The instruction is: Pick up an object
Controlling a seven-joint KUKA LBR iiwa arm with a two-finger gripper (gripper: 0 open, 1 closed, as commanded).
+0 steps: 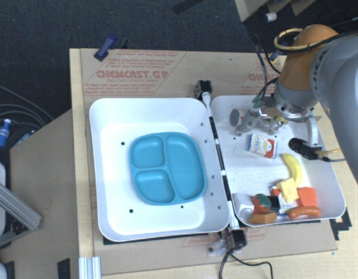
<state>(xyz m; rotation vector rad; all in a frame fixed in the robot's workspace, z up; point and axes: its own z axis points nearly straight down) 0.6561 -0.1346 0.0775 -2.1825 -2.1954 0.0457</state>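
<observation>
**Status.** Pick not done, by the look of it. Every loose item lies on a bin floor and nothing is seen raised. The approach, grasp and lift are left to do.

**Right bin** [334,182], one, near to far:
- Near edge, a tight cluster of small toy-food pieces. Three can be counted with fair confidence: one brown piece [262,218], one red-and-green piece [261,201] touching it, and one orange-red long piece [304,213]. A dark scrap between them is too small to name.
- Just beyond, one yellow block [288,190] and one orange block [307,195], side by side and touching.
- One banana [293,167], yellow, lying flat, its near end at the yellow block.
- One small carton [262,145], white with red and blue print, lying apart from the rest in open floor. It is the likeliest object for the task, being nearest the gripper.
- Far end, one gripper [253,120], low over the bin just beyond the small carton. Whether it is wide or narrow cannot be told, and nothing is seen held in it.

**Left bin** [103,173], one: holds one blue plate [167,167] with three compartments, lying flat near the middle.

**Counter** [80,156], one: at its far edge, outside both bins, lies one small blue item [106,47].
</observation>
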